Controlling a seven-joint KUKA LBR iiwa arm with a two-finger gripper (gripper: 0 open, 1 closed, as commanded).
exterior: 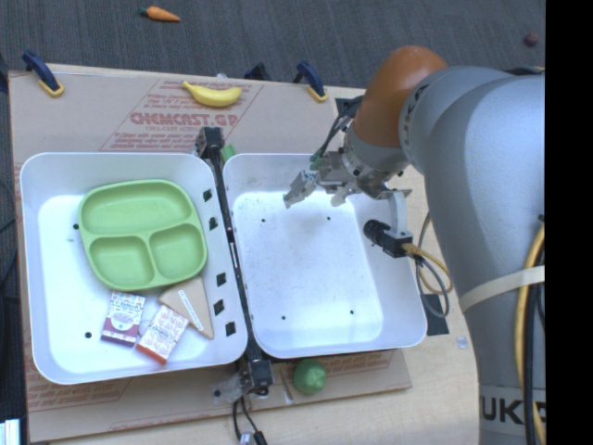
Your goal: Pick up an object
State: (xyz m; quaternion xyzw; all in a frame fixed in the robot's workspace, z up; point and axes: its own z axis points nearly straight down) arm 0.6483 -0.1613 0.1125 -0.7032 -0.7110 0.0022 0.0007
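A: Where's yr claw?

B: My claw point(313, 185) hangs over the far edge of the right bin point(398, 315), near its back-left corner, tips pointing left. Can't tell if fingers are open or shut, the wrist hides too much. Nothing seen btw them. My arm comes in from the right, orange band point(394, 91) above the wrist.

A: Right bin contents?

B: Bare white floor w/ a few dark specks. No object visible in it.

A: Left bin?

B: Left bin point(37, 248) holds a green divided plate point(141, 232), 3 compartments, lying flat in the far half. Near side, in front of the plate: two small red-and-white packets point(123, 318) point(164, 331) side by side, touching or nearly so. Just right of them a tan wedge point(188, 309), looks like a slice of smthg, w/ a thin white stick on it. All well apart from my claw.

A: Outside the bins?

B: Yellow banana point(213, 92) on the cardboard sheet point(120, 109) behind the bins. Green ball point(309, 375) at the near edge, just in front of the right bin. Small carrot point(161, 13) on the grey floor, far left. Blue clamps point(43, 71) on the far edge of the cardboard. Black divider strip point(225, 239) runs btw the two bins
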